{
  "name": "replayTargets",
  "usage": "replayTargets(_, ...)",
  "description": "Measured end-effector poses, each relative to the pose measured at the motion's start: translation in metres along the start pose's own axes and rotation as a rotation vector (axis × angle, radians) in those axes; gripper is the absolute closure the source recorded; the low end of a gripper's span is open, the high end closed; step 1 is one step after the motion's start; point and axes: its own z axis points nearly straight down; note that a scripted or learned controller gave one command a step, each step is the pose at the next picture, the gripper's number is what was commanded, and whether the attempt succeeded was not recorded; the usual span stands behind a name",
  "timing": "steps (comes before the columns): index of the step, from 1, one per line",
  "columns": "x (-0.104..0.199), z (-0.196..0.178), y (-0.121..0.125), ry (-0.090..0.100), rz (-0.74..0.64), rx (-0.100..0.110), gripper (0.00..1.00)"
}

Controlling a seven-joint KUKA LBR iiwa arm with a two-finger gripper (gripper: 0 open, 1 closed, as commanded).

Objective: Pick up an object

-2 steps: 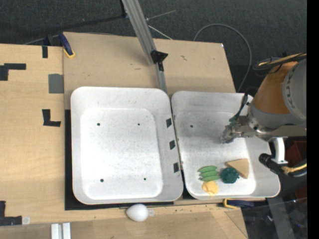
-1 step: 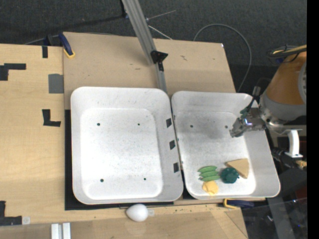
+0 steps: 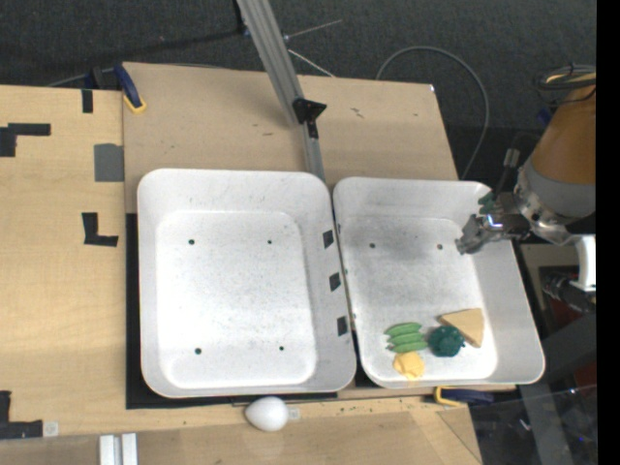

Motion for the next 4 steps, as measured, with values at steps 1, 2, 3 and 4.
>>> replayTargets(1, 0.000, -0.053, 0.001, -0.001, 0.000, -0.002, 1.00)
replayTargets(2, 0.049, -0.045, -0.016, 0.002, -0.003, 0.005, 1.00)
replayTargets(3, 0.101, -0.034, -0.014, 0.003, -0.004, 0.006, 1.00)
replayTargets(4, 0.153, -0.041, -0.028, 0.004, -0.005, 0.006, 1.00)
